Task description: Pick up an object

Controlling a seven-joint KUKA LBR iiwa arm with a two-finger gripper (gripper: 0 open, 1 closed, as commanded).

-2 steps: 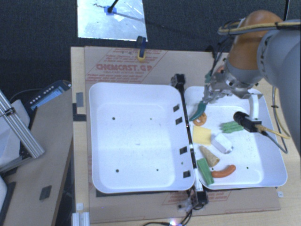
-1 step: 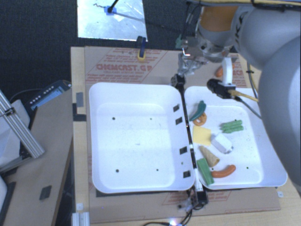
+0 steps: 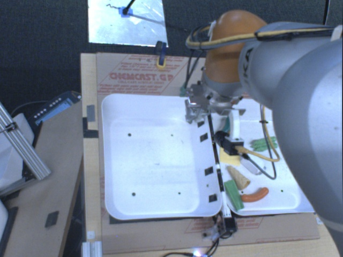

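Note:
The right bin [image 3: 286, 199] holds several small items: a yellow block [image 3: 230, 157], a green ridged piece [image 3: 263, 143], a white-grey piece [image 3: 251, 166], a tan cone [image 3: 240, 179], a green block [image 3: 233, 193] and an orange-red sausage shape [image 3: 255, 195]. My gripper [image 3: 199, 109] hangs below the orange band [image 3: 231, 39], over the divider between the two bins at their far end. It sits beside the items rather than on them. The arm's bulk hides the right bin's far right part.
The left bin [image 3: 153, 159] lies to the gripper's left. Both bins rest on a cardboard sheet [image 3: 136, 75]. A yellow clamp [image 3: 161, 55] and a shiny plate [image 3: 126, 15] lie behind them. A metal frame [image 3: 21, 149] stands at the far left.

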